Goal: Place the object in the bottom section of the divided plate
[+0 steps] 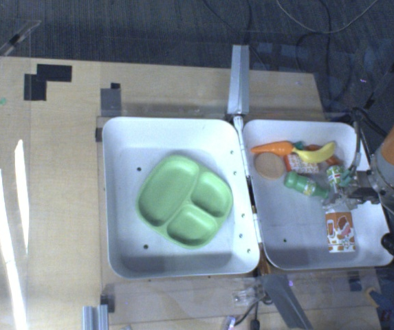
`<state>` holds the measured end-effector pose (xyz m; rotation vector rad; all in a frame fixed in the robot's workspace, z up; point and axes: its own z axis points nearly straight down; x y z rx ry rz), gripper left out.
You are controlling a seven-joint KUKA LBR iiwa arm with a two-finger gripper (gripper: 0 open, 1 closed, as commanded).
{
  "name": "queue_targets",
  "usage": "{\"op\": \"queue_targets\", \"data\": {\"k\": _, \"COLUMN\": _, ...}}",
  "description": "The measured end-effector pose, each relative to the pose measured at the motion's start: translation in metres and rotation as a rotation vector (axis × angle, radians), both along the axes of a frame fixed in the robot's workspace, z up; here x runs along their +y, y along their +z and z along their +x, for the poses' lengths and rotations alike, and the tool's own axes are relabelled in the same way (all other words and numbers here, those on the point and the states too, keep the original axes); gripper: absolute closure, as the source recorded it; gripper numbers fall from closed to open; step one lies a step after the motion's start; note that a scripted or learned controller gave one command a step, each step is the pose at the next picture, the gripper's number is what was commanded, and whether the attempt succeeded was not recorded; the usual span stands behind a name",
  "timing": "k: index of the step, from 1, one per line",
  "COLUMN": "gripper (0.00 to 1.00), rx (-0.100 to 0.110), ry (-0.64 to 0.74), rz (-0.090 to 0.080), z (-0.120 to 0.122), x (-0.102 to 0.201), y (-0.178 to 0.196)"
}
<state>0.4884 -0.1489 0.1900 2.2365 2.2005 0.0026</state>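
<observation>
Fingers: you can't tell wide or narrow; gripper [344, 190] sits low by right bin's [279, 249] right wall, w/ toy food there, likely for a pick. Green divided plate [185, 199], 3 sections, mid left bin [117, 253], bare.

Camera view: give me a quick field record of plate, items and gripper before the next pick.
plate: green divided plate in left bin, three sections, nothing in them
right bin: carrot, banana, round tan item, green bottle, small can, carton lying flat
gripper: at right bin's right side, near bottle and can; finger state unclear
task state: nothing placed yet
</observation>
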Motion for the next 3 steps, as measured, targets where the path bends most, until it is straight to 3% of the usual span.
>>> {"op": "queue_targets", "data": {"k": 1, "gripper": 1.00, "rx": -0.003, "ry": -0.004, "rz": -0.001, "z": 0.000, "x": -0.002, "y": 0.129}}
{"op": "queue_targets", "data": {"k": 2, "gripper": 1.00, "rx": -0.001, "ry": 0.021, "rz": 0.001, "z": 0.015, "x": 0.078, "y": 0.122}}
{"op": "queue_targets", "data": {"k": 3, "gripper": 1.00, "rx": -0.005, "ry": 0.193, "rz": -0.001, "z": 0.000, "x": 0.086, "y": 0.163}}
